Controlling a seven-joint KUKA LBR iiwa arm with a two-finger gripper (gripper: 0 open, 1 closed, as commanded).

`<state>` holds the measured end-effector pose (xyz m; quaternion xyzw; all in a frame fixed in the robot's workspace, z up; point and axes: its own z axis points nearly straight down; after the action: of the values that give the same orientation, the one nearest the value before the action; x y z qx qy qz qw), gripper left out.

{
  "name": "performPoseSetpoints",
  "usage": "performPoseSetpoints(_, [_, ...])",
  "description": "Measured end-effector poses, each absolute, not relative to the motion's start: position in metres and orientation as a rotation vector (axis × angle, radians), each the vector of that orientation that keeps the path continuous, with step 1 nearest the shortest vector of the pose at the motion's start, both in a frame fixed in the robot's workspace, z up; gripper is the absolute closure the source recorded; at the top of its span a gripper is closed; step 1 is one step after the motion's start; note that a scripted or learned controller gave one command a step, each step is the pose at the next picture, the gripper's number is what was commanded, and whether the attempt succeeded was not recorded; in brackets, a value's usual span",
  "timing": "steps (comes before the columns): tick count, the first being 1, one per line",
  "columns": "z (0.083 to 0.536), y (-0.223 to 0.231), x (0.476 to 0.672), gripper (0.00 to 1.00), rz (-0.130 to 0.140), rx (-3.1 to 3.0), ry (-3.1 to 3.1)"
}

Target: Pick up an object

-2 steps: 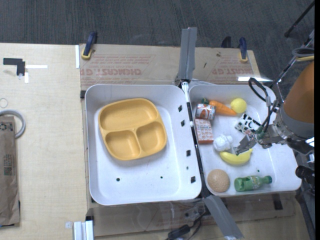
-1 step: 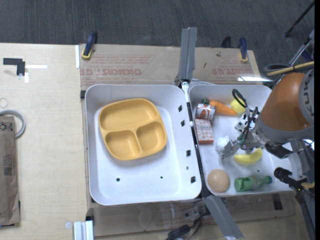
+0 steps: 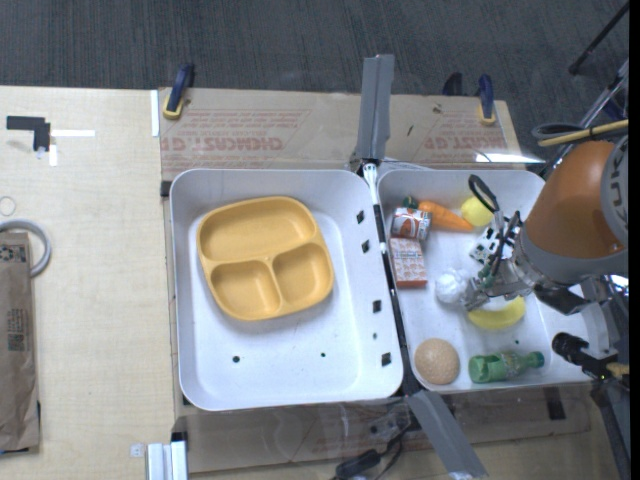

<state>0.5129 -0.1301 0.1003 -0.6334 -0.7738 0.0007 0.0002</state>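
Yellow fruit [image 3: 498,314], the curved one: lying where?

In the right bin [image 3: 452,395], close to its right wall, a little nearer the front edge than the back.

And from the gripper [image 3: 484,286]?

Just on the front-edge side of it and slightly toward the right wall. Touching or nearly so; impossible to say which from above.

Long axis?

Roughly parallel to the bin's front edge, ends curling up toward the back.

Open or closed up there?

Cannot tell; hidden by the wrist and its cabling. Nothing visibly held.

Neighbours in the way?

White crumpled lump [image 3: 448,288] just beside the gripper on the side of the divider. Green bottle [image 3: 507,366] nearer the front edge, brown ball [image 3: 437,361] toward the front corner by the divider. Both apart from the fruit.

So the coming move?

Probably a short shift toward the front edge, then straight down, closing across the narrow width rather than along the curve.
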Motion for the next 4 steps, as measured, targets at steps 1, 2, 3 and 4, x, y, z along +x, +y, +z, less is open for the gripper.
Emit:
performPoseSetpoints(1, [0.191,-0.088,0.511,1.00,0.003,-2.187,-2.255])
performPoseSetpoints(2, [0.199,-0.089,0.511,1.00,0.005,-2.185,-2.257])
performPoseSetpoints(3, [0.204,-0.146,0.566,1.00,0.004,-2.143,-2.297])
performPoseSetpoints(4, [0.191,-0.086,0.598,1.00,0.005,-2.425,-1.997])
